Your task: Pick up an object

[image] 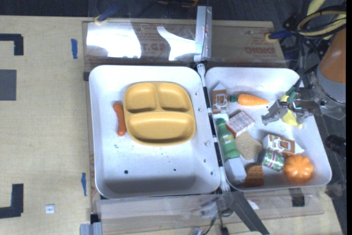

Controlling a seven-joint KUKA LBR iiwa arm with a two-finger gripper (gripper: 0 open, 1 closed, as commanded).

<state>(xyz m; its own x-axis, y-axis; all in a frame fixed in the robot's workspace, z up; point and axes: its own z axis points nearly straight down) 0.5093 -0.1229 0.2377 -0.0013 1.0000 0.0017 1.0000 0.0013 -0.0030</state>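
Tool (pixel 279 110) low over the right bin, jaws unreadable, toys just to its left

Reaching in from the right, it hangs inside the right bin (pixel 322 143), by the right wall; whether it is apart, together or clamped on anything I cannot tell, since a yellow-green piece shows at its tip. The toy food is loosely piled here, apparently so any piece can be taken: a carrot (pixel 252 100) just to its left, small cartons (pixel 240 123) and a cracker (pixel 248 146) nearer, a can (pixel 271 160) and a pumpkin (pixel 298 168) in the near right corner, a green bottle (pixel 225 139) along the left wall. The left bin (pixel 104 118) holds a yellow divided tray (pixel 159 113) and an orange sausage (pixel 120 118), well apart.
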